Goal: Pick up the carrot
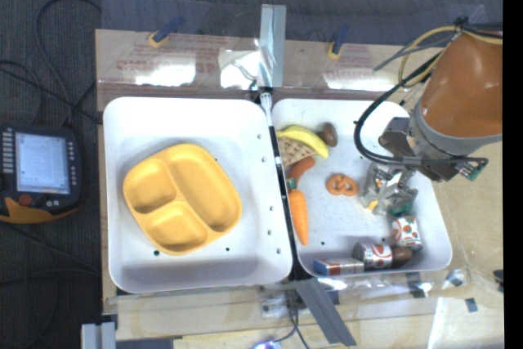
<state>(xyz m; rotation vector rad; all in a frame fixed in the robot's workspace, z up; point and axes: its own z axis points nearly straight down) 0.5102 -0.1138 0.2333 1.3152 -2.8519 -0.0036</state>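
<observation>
The carrot (298, 215) is orange and lies lengthwise along the left wall of the right bin (437, 212), its tip pointing toward the front. My gripper (391, 195) hangs over the right part of the same bin, well to the right of the carrot and apart from it. The grey wrist and orange band (470, 90) cover the bin's far right corner.
Near the carrot lie a red sausage (301, 168), a waffle piece (292, 149), a banana (304, 139), a brown item (328, 131) and a pretzel (342, 185). Cans (406, 231) and a small box (335, 266) sit along the front. The left bin (122, 257) holds a yellow divided plate (181, 196).
</observation>
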